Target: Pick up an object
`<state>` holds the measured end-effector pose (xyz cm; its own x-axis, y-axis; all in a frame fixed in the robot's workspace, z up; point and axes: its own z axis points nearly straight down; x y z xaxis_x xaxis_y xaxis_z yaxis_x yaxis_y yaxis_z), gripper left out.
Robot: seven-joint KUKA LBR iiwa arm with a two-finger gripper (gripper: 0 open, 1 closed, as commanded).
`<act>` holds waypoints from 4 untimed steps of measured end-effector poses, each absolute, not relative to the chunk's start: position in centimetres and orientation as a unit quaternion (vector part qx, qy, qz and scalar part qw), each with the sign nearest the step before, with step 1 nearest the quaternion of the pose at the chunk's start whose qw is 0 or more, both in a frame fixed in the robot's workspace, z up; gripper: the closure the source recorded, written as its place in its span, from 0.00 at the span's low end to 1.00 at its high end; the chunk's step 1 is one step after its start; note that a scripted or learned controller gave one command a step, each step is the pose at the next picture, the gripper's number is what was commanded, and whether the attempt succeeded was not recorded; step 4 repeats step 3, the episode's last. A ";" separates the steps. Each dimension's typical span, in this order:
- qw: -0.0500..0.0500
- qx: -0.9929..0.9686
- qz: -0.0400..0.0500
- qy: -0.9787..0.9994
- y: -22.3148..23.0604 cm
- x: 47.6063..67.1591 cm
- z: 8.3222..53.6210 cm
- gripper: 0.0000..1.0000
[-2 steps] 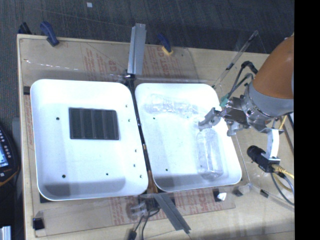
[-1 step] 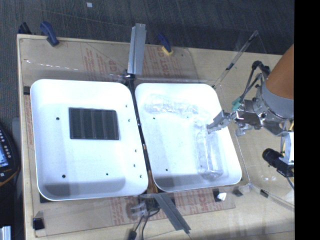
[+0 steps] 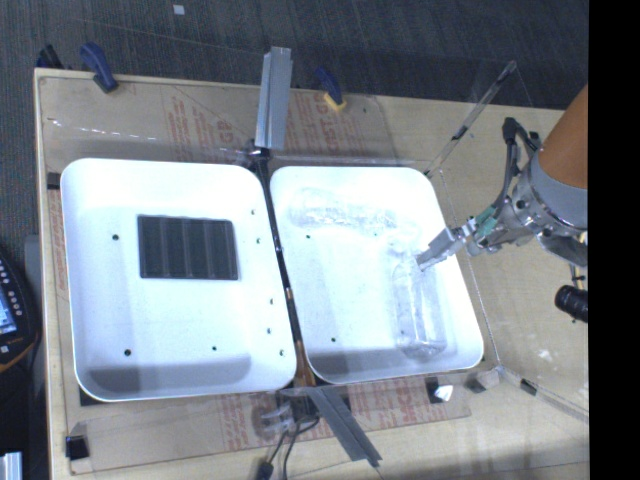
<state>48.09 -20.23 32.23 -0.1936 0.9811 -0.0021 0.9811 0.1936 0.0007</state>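
A dark grey ribbed rectangular block lies flat in the left bin. In the right bin, a clear plastic bottle lies lengthwise near the right wall. A second clear plastic piece lies across the far end. My gripper reaches in from the right over the bin's right rim, its tip just above the near end of the clear bottle. I see nothing lifted off the bin floor.
A metal bar stands at the back between the bins. Blue clamps grip the bench's far edge. A thin rod slants up at the back right. Cables and a bracket sit at the front.
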 end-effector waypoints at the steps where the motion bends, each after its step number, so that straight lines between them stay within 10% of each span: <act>1: 0.000 0.673 0.000 0.740 -21.0 47.7 31.3 0.00; 4: 0.000 0.532 -0.001 0.847 -21.0 47.8 27.7 0.00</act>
